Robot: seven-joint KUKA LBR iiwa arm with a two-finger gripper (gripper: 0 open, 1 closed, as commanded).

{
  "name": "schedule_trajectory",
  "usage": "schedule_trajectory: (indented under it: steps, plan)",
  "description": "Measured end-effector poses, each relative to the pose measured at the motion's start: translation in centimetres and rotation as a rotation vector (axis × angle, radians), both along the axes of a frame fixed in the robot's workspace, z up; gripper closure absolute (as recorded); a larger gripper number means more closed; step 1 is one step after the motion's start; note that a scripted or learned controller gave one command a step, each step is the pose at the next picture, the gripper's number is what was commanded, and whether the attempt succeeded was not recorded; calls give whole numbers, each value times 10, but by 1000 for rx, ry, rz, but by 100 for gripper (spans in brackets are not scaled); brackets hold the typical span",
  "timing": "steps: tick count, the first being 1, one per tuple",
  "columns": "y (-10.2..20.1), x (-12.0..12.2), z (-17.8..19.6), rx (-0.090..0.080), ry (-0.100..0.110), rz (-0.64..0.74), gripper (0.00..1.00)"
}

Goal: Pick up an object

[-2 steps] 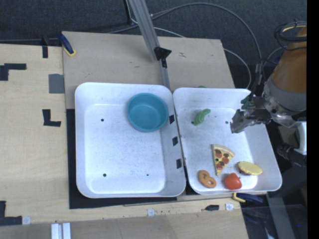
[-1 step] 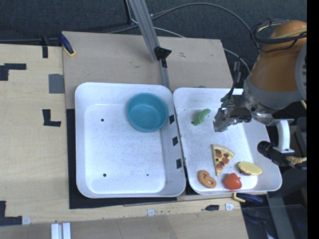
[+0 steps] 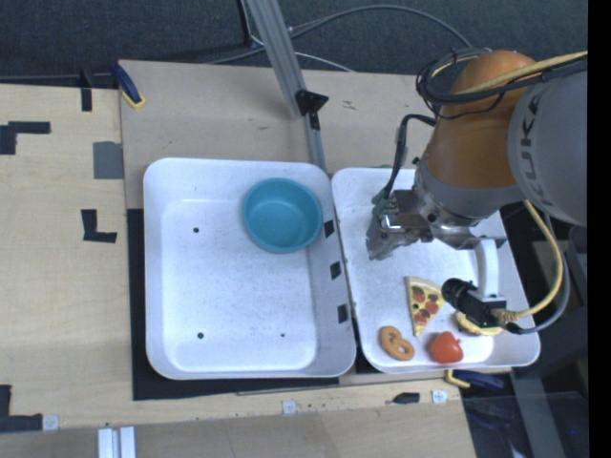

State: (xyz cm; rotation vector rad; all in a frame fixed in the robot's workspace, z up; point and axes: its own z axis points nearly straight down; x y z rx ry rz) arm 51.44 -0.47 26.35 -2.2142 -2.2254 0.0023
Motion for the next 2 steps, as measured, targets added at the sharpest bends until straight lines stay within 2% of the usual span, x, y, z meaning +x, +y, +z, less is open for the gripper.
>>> schedule_trajectory:
  steps: [1,2]
  plan:
    - [57,8,-10,-1,-1,-2,100]
    - [106,12,-38,-1,0,-1,100]
